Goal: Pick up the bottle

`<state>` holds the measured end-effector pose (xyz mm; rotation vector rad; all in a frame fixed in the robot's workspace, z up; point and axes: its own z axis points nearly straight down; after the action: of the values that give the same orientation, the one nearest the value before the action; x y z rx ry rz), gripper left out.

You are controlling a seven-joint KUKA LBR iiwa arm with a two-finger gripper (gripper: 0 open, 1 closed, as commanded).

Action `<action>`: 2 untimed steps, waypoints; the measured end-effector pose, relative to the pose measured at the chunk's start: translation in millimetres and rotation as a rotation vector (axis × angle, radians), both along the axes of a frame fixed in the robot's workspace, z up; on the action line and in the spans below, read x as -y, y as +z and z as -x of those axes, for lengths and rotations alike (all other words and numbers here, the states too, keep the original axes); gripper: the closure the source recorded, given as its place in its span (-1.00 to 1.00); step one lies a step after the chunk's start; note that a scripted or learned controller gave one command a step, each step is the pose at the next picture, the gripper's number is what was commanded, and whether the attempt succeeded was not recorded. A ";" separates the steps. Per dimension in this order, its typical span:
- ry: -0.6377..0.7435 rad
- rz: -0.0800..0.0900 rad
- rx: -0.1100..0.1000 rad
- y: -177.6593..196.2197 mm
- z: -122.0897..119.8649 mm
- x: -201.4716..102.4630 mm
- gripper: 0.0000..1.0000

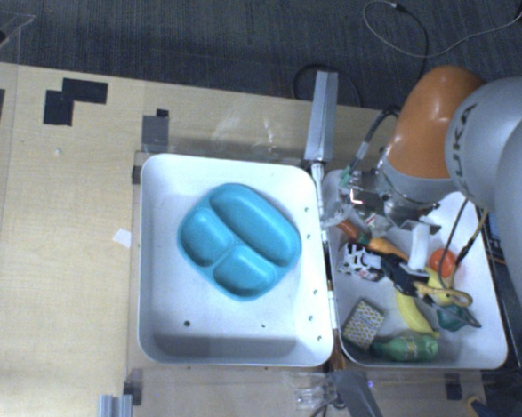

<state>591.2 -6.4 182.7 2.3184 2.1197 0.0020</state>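
Gripper (pixel 367 221) of the grey arm reaches into the right white bin's (pixel 492 349) far-left corner; its grip cannot be told. The green plastic bottle (pixel 404 348) lies at the bin's near edge.

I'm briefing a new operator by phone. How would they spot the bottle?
Look in the right-hand bin, along its near edge. The bottle lies on its side there, green, just below a yellow banana-like piece and right of a speckled pad.

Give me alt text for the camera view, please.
A grey robot arm reaches into the right bin, cluttered with small items including a green bottle lying near its front edge. The left bin holds a blue divided plate.
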 end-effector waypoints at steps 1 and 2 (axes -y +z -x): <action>-0.079 0.000 -0.003 -1.1 34.0 -89.8 -1.00; -0.288 -0.002 -0.003 -94.7 49.1 -140.0 -1.00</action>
<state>542.0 133.6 88.0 2.6015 1.7661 0.0010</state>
